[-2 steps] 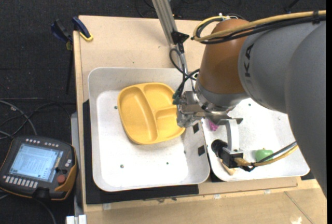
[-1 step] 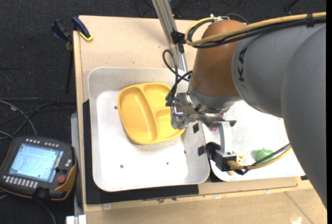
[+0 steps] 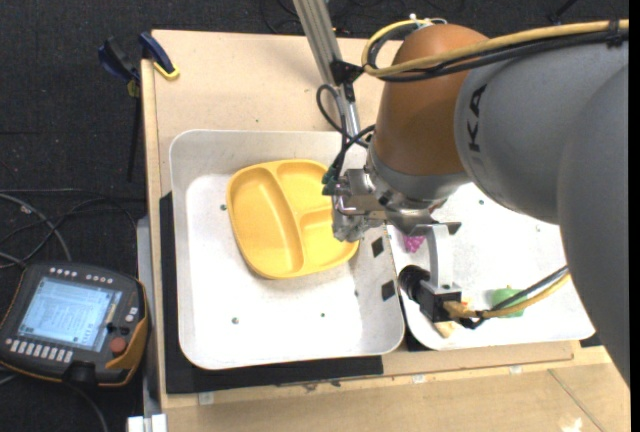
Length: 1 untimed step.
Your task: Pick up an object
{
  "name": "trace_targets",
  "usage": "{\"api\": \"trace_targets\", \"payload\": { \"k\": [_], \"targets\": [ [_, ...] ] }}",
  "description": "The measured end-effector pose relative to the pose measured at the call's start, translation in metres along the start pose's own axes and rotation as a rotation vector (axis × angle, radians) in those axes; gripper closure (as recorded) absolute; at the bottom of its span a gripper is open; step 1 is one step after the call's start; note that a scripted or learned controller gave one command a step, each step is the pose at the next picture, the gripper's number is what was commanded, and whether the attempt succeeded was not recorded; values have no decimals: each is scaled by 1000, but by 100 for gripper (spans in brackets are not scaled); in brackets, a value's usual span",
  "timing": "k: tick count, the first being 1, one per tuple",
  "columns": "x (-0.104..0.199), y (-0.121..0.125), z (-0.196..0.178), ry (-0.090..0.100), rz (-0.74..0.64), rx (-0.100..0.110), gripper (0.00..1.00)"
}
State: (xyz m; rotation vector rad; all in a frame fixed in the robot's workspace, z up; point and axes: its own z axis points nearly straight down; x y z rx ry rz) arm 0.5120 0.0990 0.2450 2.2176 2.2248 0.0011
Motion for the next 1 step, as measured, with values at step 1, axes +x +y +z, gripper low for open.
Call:
{"api": "trace_targets", "payload": {
  "k": [1],
  "targets": [
    [0, 0, 1, -1, 0, 1, 0]
  ]
}}
